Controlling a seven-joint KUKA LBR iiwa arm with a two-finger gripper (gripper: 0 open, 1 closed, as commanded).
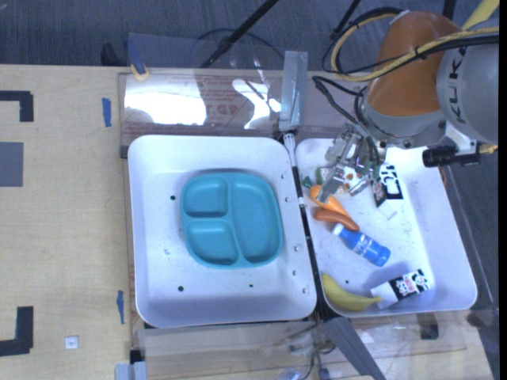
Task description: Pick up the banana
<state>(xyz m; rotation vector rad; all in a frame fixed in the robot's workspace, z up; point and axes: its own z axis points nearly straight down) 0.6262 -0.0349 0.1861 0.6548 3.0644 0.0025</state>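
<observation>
Camera view looks down on two white bins side by side on the desk, and the banana lies at the near edge of the right bin, close to its near-left corner and just beside the rim. Its long axis runs roughly left to right across the picture, curved so both ends lift slightly toward the far side; the right end tapers toward a small white carton, which sits just beside it. The pincer hangs over the far-left part of the same bin, above an orange carrot-like toy and well apart from the banana; whether its fingers are parted or closed cannot be told, and nothing is visibly held. A blue and white bottle lies between the two. By my reading, the task is at the approach step: the next move calls for travelling toward the near edge, turning the wrist so the fingers straddle the fruit across its width, then descending. A teal divided plate rests in the left bin.
</observation>
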